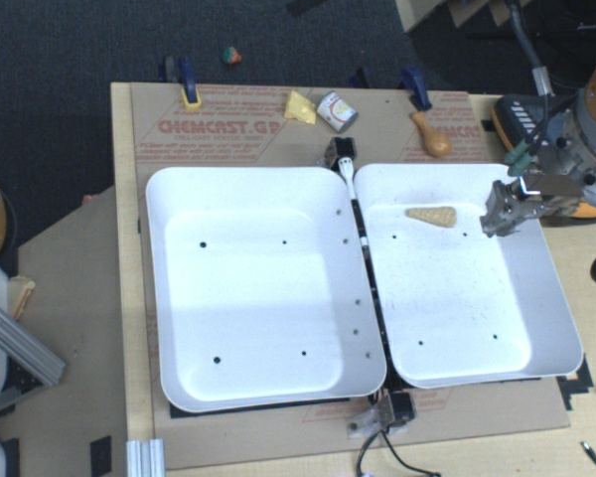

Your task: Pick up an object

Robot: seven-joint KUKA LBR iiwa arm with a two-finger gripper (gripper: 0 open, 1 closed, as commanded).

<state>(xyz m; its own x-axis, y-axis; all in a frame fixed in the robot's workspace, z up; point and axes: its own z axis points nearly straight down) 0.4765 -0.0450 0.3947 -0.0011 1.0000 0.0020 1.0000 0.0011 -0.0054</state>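
Reaching in from the right, the arm point(576, 157) sits low over the upper right corner of the right bin point(477, 346), its jaws point(501, 217) pointed down just inside the bin's right wall. Whether the jaws are released or clenched cannot be told; the tips blur into a dark grey mass and nothing is seen between them. Task object: a tan cone-shaped piece point(432, 215) lies on its side on the right bin's floor near the upper edge, left of the jaws and apart from them. Left bin point(248, 366) sits touching the right bin along a dark seam. Much of the arm is cut off at the frame's right edge, with cables and a teal fitting crowding the wrist. On the cardboard-covered tabletop point(139, 266) behind the bins: a yellow wedge point(300, 108), a small white box point(337, 111) with unreadable print, and a tan wooden-looking piece point(432, 135). Red print on the cardboard reads "CHEMCAST G P", repeated, partly hidden. Blue clamps point(188, 81) grip the back edge.
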